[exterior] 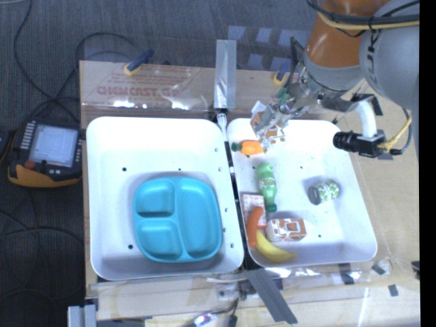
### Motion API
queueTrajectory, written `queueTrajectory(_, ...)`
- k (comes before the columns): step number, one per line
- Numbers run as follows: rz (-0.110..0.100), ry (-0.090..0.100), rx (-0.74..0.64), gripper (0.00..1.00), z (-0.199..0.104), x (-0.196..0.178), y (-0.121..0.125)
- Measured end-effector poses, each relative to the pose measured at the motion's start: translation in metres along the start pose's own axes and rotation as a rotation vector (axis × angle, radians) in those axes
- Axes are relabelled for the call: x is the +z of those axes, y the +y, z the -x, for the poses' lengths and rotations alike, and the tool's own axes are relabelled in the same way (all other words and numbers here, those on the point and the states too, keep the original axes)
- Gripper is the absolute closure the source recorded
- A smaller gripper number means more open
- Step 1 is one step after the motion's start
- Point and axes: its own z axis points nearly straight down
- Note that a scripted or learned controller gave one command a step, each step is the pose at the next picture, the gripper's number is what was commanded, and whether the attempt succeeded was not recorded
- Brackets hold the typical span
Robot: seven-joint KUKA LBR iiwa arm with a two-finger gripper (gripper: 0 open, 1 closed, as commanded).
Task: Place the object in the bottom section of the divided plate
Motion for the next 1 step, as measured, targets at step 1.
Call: queueTrajectory(1,0.001,0.006,-0.203,1.0,-0.0686,0.0575,-0.0048)
